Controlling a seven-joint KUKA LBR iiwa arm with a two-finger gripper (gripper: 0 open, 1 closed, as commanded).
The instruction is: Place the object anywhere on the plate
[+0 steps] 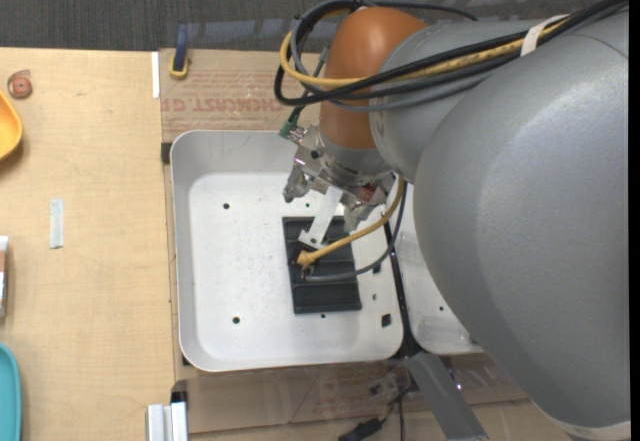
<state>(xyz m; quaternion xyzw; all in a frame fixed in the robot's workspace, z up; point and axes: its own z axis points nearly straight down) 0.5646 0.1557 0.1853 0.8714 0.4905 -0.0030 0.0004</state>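
My gripper [325, 279] hangs over the right half of the left white bin [215, 229], seen from above as a black block under the orange wrist band [365, 59]. The block hides the bin floor directly beneath it. A yellow cable and a white strap run across its top. The grey arm covers the right side of the view.
The bin's left half shows bare white floor with a few small dark holes. A sliver of the second bin [440, 329] peeks from under the arm. On the wooden bench to the left lie an orange item [6, 134], a teal item [6, 399], a small red disc [18, 84] and a grey strip [56, 224].
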